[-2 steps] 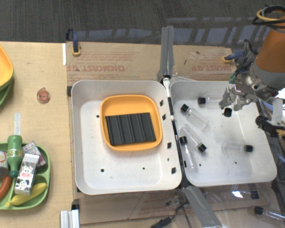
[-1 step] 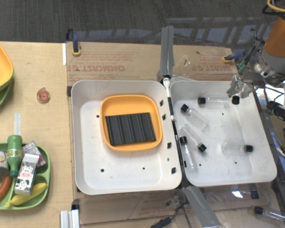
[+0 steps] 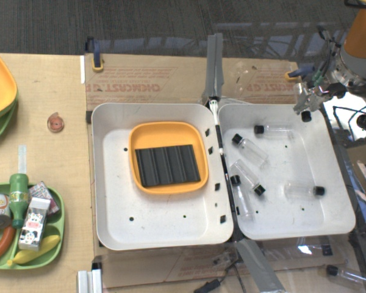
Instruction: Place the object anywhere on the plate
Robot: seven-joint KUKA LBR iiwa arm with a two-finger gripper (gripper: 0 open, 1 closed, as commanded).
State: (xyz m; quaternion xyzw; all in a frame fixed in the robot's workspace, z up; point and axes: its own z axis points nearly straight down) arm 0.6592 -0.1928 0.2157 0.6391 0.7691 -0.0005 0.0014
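Two shallow white bins sit side by side on the bench [image 3: 49, 90], the left bin [image 3: 110, 224] and the right bin [image 3: 329, 218] meeting along a grey divider. An orange plate [image 3: 169, 130] lies in the upper middle of the left bin, and a dark ribbed mat [image 3: 168, 165] rests flat on it, covering most of its lower half. Several clear vials with black caps lie scattered in the right bin: one vial [image 3: 268, 129] near the top, one vial [image 3: 247, 148] below it on a slant, another vial [image 3: 246, 177] lower still, and a faint vial [image 3: 304, 191] toward the right side. All of them rest on the bin floor, well apart from the plate. The arm [image 3: 360, 38] reaches in at the upper right corner, its tool [image 3: 310, 102] hanging over the top right rim of the right bin, apart from every vial; whether its fingers are spread or closed cannot be told, and nothing is seen between them. At the far left of the bench a green tray [image 3: 52, 249] carries toy food, and an orange bowl [image 3: 0, 84] sits above it.
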